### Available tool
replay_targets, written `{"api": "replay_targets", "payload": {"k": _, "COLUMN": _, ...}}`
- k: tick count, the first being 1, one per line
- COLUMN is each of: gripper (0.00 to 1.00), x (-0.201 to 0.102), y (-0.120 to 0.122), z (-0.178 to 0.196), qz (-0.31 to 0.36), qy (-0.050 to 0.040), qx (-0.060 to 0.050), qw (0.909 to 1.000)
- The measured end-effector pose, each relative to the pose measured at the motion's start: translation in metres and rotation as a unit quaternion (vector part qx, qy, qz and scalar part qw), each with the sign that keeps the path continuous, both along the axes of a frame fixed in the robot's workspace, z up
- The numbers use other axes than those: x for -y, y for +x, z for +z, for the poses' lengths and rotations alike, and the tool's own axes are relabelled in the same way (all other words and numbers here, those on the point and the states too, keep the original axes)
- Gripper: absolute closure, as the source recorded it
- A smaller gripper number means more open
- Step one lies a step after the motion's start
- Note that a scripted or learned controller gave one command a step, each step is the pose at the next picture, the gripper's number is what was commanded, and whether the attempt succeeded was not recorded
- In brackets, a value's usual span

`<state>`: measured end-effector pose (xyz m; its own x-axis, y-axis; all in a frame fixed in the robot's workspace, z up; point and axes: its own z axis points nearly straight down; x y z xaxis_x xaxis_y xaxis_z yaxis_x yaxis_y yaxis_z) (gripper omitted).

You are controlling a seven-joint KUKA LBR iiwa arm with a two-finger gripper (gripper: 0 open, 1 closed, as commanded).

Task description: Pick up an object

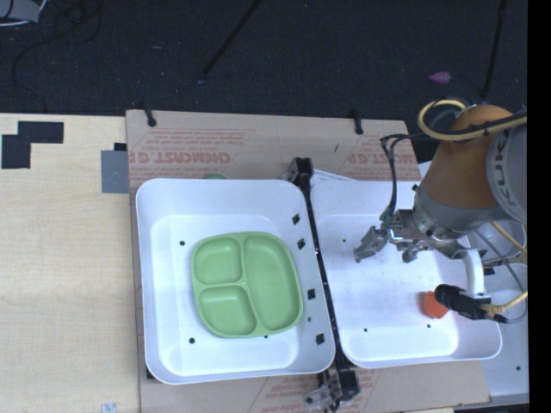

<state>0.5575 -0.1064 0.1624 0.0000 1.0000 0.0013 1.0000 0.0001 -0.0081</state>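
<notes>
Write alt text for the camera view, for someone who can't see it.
A grey robot arm with an orange band reaches from the right over the right white bin, its gripper above the bin floor, apart from a small orange object nearer the right wall. The left white bin holds a green divided plate.

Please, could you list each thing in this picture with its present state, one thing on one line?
Green plastic divided plate: lying flat in the left white bin, compartments up.
Small orange object: resting on the floor of the right white bin, partly hidden by a black part.
Gripper: low over the right bin, holding nothing visible.
</notes>
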Motion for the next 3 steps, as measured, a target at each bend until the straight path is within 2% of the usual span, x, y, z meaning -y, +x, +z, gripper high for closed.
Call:
{"api": "replay_targets", "payload": {"k": 1, "gripper": 0.0, "x": 0.008, "y": 0.002, "z": -0.049, "qz": 0.0, "qy": 0.0001, "qx": 0.0, "qw": 1.0}}
{"api": "replay_targets", "payload": {"k": 2, "gripper": 0.0, "x": 0.006, "y": 0.002, "z": -0.076, "qz": 0.0, "qy": -0.0001, "qx": 0.002, "qw": 1.0}}
{"api": "replay_targets", "payload": {"k": 3, "gripper": 1.0, "x": 0.008, "y": 0.002, "z": -0.065, "qz": -0.002, "qy": 0.0, "qx": 0.002, "qw": 1.0}}
